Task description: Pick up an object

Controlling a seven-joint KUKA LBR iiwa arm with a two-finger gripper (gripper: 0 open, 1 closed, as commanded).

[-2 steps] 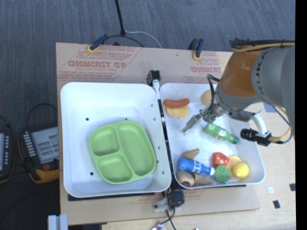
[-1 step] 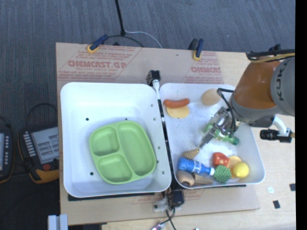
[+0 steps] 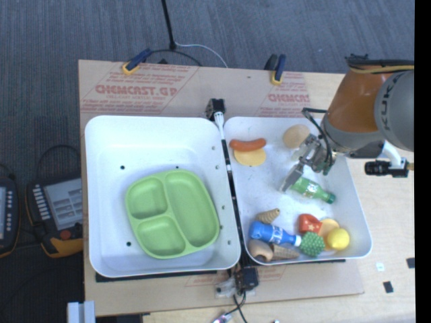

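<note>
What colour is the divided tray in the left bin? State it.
Light green; the divided tray shows clearly in the camera view.

Two bins side by side on the bench (image 3: 135,93). In the left bin (image 3: 108,140): a divided plate (image 3: 173,214). In the right bin (image 3: 350,207): sausage (image 3: 248,144) at the far left, bottle (image 3: 313,190) mid-right under the gripper (image 3: 295,178), toys heaped along the near edge.

"CHEMCAST GP" printed red on bench board (image 3: 138,90).
</note>
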